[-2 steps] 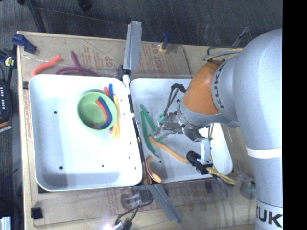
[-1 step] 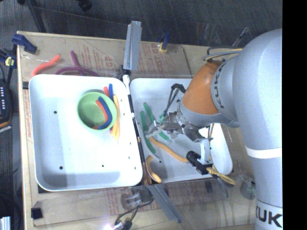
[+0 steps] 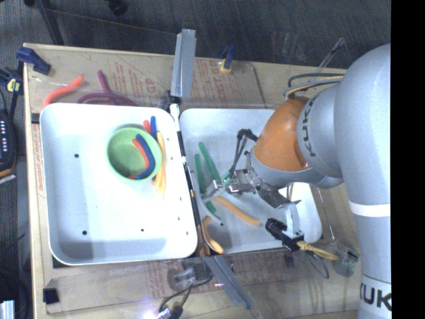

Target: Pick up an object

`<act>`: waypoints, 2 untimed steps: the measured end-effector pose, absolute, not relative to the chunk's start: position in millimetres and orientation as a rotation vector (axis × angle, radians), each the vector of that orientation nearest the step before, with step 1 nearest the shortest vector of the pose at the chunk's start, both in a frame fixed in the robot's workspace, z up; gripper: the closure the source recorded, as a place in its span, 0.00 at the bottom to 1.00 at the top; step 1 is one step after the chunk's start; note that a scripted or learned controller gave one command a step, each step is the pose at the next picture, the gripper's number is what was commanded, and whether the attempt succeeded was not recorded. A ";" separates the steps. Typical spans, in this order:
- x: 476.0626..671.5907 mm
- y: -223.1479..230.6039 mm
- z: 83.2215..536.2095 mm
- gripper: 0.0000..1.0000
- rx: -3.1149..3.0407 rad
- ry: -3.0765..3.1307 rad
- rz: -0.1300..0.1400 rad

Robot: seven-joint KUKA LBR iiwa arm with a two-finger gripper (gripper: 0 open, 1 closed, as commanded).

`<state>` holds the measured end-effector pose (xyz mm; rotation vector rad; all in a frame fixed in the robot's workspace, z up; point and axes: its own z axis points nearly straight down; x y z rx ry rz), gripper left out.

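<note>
Green-handled pliers (image 3: 207, 171) lie in the right bin (image 3: 219, 121), at its left side, and your gripper (image 3: 229, 183) sits right beside them, the handles running up and left away from it. You cannot tell from this angle whether it is parted or closed. Your arm (image 3: 312, 138) reaches in from the right, wrist bent low over the bin, orange band uppermost

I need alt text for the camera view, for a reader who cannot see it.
A grey and orange robot arm reaches over the right white bin, above green-handled pliers. The left bin holds a green bowl with coloured sticks.
</note>
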<state>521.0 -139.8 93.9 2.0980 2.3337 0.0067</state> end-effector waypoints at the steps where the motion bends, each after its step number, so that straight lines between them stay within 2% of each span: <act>1: 520.5 -138.9 104.0 1.00 2.099 2.345 0.004; 2: 550.1 -108.2 202.9 1.00 2.039 2.393 -0.001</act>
